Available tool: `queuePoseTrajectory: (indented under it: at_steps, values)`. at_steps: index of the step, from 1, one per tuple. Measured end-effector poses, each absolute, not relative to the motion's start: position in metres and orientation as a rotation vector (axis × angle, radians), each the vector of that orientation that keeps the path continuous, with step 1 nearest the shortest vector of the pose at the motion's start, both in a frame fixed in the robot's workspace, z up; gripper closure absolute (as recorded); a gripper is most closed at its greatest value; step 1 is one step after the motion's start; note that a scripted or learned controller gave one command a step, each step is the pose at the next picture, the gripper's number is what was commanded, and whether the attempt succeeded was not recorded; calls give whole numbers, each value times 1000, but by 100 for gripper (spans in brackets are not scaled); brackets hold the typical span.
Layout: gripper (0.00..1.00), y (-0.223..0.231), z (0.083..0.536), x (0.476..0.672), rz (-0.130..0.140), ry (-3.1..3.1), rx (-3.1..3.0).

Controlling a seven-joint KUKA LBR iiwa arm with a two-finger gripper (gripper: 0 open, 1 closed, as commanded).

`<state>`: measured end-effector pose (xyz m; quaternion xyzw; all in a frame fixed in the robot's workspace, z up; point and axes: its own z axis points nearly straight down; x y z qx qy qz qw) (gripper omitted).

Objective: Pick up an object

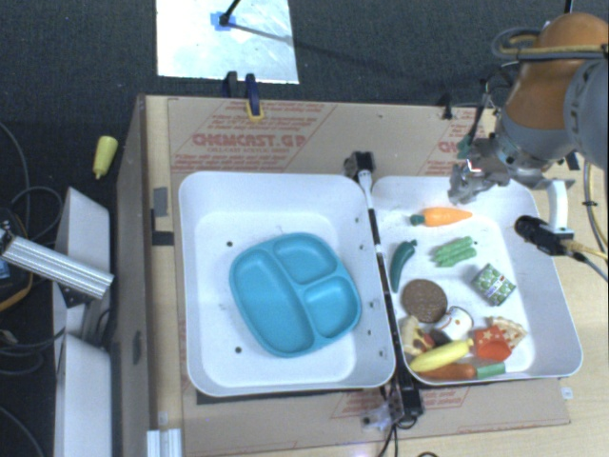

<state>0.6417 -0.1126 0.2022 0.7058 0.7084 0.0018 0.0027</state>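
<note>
Toy food (457, 298) in right bin (561, 331)

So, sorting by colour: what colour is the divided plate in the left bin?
Light blue plate, seen clearly in the camera view.

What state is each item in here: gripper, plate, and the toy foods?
Two-finger gripper: above right bin's far edge, nothing seen between fingers.
Blue divided plastic plate: flat in left white bin, compartments bare.
Orange toy carrot: lying flat, untouched.
Yellow toy banana: lying in food pile.
</note>
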Motion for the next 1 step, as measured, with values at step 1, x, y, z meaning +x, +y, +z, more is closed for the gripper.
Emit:
queuePoseTrajectory:
  at_steps: [1]
  values:
    - [0, -113, 201, 641, 3, 2223, 2215]
